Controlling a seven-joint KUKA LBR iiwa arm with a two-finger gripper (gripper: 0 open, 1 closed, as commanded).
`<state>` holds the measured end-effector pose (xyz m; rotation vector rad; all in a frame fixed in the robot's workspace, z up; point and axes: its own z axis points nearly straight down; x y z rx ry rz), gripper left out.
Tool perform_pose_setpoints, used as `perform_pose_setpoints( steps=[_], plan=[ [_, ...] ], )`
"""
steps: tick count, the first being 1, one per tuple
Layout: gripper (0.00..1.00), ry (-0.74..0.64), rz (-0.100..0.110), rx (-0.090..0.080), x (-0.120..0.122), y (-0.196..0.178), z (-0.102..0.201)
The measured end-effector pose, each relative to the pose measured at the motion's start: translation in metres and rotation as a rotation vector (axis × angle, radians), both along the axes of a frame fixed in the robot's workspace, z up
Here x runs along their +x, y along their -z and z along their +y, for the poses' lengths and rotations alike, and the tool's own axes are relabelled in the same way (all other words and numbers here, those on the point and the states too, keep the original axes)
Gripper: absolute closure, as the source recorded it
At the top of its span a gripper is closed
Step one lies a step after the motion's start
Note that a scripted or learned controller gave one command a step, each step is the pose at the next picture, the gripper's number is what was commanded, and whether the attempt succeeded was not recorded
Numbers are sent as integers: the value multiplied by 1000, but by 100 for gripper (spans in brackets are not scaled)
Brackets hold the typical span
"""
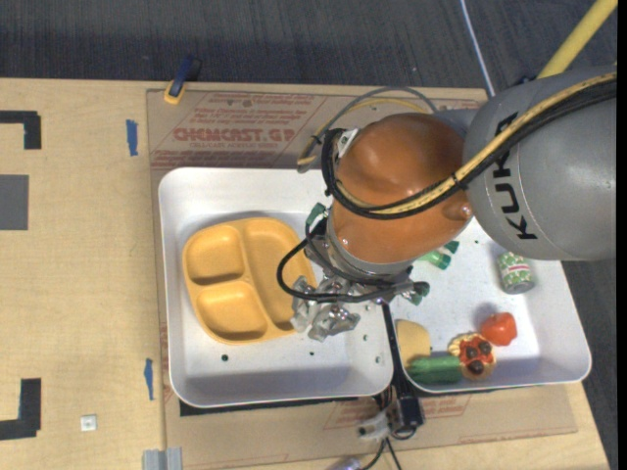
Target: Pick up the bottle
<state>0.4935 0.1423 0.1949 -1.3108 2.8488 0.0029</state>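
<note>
So: two-finger metal gripper over bare white bin floor, finger state unreadable; yellow compartment plastic tray just left, bin rim right.

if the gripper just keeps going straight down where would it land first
Probably the bare floor of the left bin, right beside the yellow tray. The gripper hangs close to the tray's right edge, so depth leaves a clip possible.

I'm looking down on a robotics lab setup: a grey industrial arm with loose cabling, two white bins on a cardboard sheet atop the wooden counter, blue tape marks, black fiducial squares, and toy plastic food as test objects.
</note>
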Motion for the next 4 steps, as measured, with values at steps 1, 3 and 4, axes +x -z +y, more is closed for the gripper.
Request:
perform_pose_setpoints(
  steps=[1, 3, 4],
  plan=[
    [100, 3, -5, 4, 1, -11, 1],
    [100, -371, -1, -1, 3, -35, 19],
    [100, -643, 2, -4, -9, -17, -55]
  ],
)
